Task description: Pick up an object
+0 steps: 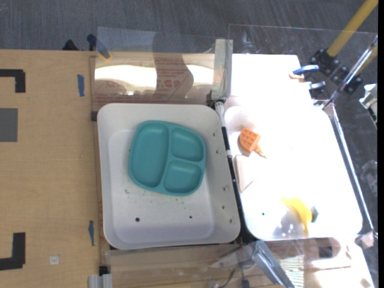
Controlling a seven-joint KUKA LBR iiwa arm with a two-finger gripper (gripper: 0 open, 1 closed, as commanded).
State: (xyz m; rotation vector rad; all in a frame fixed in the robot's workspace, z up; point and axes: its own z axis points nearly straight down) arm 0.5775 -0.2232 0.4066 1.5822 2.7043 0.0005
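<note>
Matt teal plastic plate (167, 158), smooth white plastic bin (114, 209), brown cardboard (48, 161)

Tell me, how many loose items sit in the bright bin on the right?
2. An orange waffle-like piece lies near the right bin's left wall, and a yellow piece lies toward its near edge. The glare there could hide something small.
</note>
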